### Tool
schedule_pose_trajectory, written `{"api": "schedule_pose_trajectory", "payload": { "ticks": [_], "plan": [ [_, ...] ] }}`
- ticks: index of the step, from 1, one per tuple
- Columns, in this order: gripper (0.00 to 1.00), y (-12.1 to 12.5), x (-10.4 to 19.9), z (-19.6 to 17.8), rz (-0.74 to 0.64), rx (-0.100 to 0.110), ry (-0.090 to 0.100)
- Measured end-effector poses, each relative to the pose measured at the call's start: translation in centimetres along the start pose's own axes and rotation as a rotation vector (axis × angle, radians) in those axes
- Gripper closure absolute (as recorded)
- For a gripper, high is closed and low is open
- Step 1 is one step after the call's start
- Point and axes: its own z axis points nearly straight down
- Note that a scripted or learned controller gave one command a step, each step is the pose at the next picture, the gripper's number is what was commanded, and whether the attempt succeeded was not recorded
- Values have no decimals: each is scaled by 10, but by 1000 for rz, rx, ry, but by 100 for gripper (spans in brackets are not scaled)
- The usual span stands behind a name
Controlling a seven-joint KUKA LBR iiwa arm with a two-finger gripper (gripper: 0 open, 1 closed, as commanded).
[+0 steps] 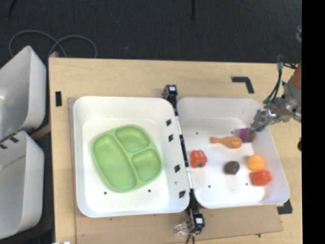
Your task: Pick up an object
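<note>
Desk (117, 75) surface nearest us carries two white bins side by side. We see the left bin (81, 187) holding a green divided plate (127, 157) with three compartments, lying flat near its middle. In the right bin (274, 200), closest to us, a red block (260, 177) sits just beside an orange ball (256, 162). A dark brown round piece (232, 168) lies left of those, and a red pepper-like toy (198, 158) rests near the divider between the bins. Farther back we find a tan drumstick-shaped toy (227, 142) with a small purple object (246, 134) touching its right end. The gripper (260, 120) hangs over the right bin's far right part, just above the purple object; we cannot tell how its jaws stand, and we see nothing clearly between them.
</note>
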Motion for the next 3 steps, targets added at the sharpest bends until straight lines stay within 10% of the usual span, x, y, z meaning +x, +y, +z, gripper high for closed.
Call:
{"api": "schedule_pose_trajectory", "payload": {
  "ticks": [1, 3],
  "plan": [
    [100, 2, -1, -46, -1, 1, 1],
    [100, 7, 93, -25, -1, 7, 2]
  ]
}}
